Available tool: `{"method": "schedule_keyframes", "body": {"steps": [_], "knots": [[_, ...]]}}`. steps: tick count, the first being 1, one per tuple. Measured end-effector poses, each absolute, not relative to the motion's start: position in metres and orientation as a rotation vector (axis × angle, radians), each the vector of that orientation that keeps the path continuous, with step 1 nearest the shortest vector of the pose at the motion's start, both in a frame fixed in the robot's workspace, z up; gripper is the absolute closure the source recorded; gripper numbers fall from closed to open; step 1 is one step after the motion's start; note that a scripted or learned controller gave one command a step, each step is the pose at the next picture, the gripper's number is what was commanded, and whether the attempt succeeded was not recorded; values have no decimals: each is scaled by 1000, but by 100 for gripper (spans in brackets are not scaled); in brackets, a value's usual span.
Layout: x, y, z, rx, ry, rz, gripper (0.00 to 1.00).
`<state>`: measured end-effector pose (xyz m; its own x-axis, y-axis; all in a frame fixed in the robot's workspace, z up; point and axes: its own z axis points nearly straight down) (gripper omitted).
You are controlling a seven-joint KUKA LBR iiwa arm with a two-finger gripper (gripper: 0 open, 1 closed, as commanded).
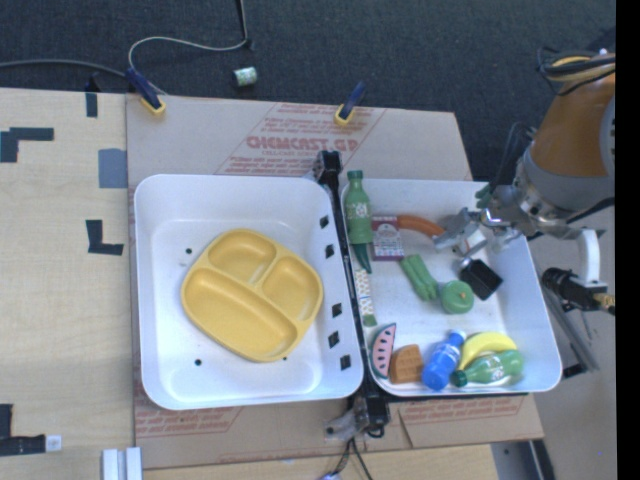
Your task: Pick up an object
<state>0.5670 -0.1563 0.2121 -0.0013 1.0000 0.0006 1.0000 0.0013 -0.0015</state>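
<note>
at the near edge of the right bin (545,343) you have a cluster: a watermelon slice (382,347), a brown bread-like piece (405,363), a blue bottle (441,362), a yellow banana (486,347) and a green bottle (490,369) lying on its side, all touching or just beside one another. a little farther in, you see a green apple (457,297) next to a green cucumber-like piece (419,277), with a small black block (481,278) just to the apple's right. beyond those, an orange carrot-like piece (417,225) lies beside a small dark red packet (387,238), and a tall green bottle (357,210) rests along the bin's left wall. the end effector (478,230) sits over the far right part of this bin, above the black block and near the carrot's tip; you cannot tell from here whether its fingers are spread or pressed together, and nothing is seen between them. the grey arm with its orange band (575,133) reaches in from the right. in the left bin (160,298), a yellow divided plate (252,294) lies near the middle. both bins sit on a cardboard sheet (290,143) on the surface (50,268), with two yellow and blue clamps (146,90) at the cardboard's far edge and a cable (190,43) trailing over the dark floor beyond.
</note>
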Motion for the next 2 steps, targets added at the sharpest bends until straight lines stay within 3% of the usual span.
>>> {"method": "schedule_keyframes", "body": {"steps": [1,2], "knots": [[575,-188,106,-2238,-2241,-13,0],[576,-189,117,-2241,-2243,-14,100]]}}
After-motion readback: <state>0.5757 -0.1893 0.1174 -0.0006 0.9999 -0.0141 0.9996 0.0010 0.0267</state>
